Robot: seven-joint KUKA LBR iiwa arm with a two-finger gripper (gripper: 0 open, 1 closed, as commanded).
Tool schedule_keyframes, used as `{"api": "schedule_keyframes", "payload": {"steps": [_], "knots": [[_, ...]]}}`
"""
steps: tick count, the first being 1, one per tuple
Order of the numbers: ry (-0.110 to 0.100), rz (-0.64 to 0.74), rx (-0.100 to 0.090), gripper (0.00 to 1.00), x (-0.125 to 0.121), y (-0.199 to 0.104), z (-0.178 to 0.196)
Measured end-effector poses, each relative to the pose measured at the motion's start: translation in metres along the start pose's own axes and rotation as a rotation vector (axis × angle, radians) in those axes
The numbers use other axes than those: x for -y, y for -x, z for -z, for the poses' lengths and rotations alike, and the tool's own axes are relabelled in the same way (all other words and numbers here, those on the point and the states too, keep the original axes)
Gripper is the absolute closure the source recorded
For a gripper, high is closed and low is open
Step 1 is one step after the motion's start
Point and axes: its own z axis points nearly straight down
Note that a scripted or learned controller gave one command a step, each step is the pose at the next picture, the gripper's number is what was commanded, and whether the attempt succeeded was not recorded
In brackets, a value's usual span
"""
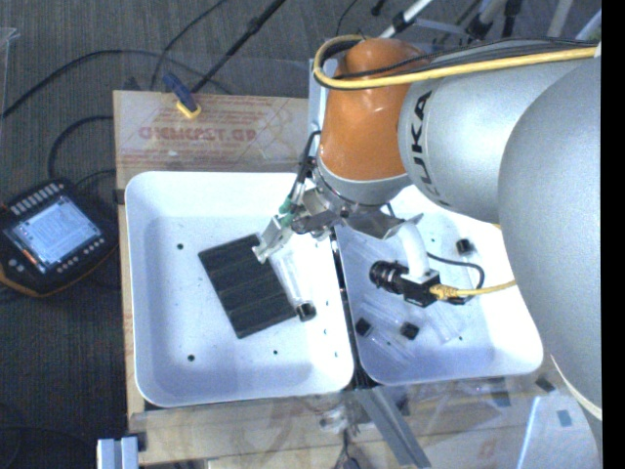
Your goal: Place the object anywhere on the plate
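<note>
A black ribbed plate [244, 286] lies flat and slanted in the middle of the left bin [166, 360]. My gripper [299, 303] hangs over the plate's right edge, close to the wall between the two bins, with its dark tip just past the plate's lower right corner. From this angle I cannot make out any object at the tip. The orange wrist band [366, 115] and the grey arm cover the top of the right bin.
The right bin [488, 355] holds a few small dark pieces [361, 327] [408, 331] [464, 246]. A small black camera [398, 279] with a yellow cable sticks out beside the wrist. A handheld pendant [49, 233] lies left of the bench.
</note>
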Motion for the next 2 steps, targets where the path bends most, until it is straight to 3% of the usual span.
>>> {"api": "schedule_keyframes", "payload": {"steps": [2], "knots": [[0.000, 0.000, 0.000, 0.00, 0.0000, 0.0000, 0.0000]]}}
